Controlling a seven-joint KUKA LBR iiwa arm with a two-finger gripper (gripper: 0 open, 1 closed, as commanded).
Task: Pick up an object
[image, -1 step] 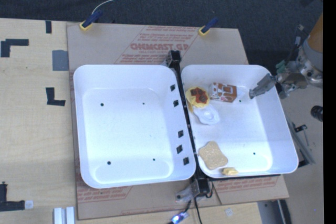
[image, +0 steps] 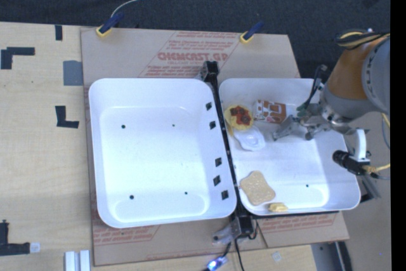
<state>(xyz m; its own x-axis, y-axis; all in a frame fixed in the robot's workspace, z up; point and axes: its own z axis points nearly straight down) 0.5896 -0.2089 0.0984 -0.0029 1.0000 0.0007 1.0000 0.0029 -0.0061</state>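
Nearest camera: small yellow crumb (image: 277,207) and tan bread slice (image: 257,187) at near edge of right bin (image: 317,197). Claw (image: 283,131) low in bin's far half; cannot tell how wide it stands, nothing visibly held. Step looks like approach. Likely target: white cup (image: 251,140) just left of claw. Next move needs short leftward reach, clean close. Red-yellow toy (image: 239,116) and printed carton (image: 270,111) crowd far side.

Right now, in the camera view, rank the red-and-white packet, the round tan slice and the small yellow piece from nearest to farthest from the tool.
1. Red-and-white packet, just left of the tool, toward the bin's far side.
2. Round tan slice, down by the bin's near left corner.
3. Small yellow piece, at the near rim, slightly farther.
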